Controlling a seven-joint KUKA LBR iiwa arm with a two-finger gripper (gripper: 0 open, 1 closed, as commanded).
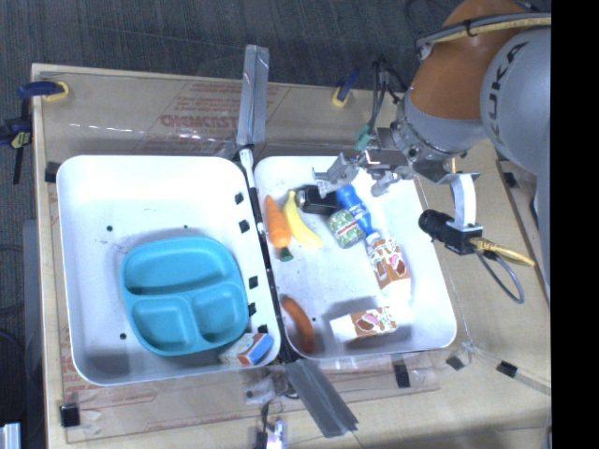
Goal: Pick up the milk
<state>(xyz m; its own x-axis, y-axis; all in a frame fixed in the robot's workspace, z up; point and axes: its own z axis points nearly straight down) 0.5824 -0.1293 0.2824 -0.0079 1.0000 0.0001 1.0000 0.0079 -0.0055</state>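
The gripper point(323, 190) hovers over the right bin point(435, 325); its state is unclear. Next, shifting to the milk point(389, 262).

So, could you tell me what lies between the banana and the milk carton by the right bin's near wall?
In the camera view, bare white bin floor separates the banana from the milk carton.

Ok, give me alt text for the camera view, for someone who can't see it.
A grey robot arm's gripper hovers at the top of the right bin, over a blue bottle beside a banana, carrot and two milk cartons. The left bin holds a blue tray.
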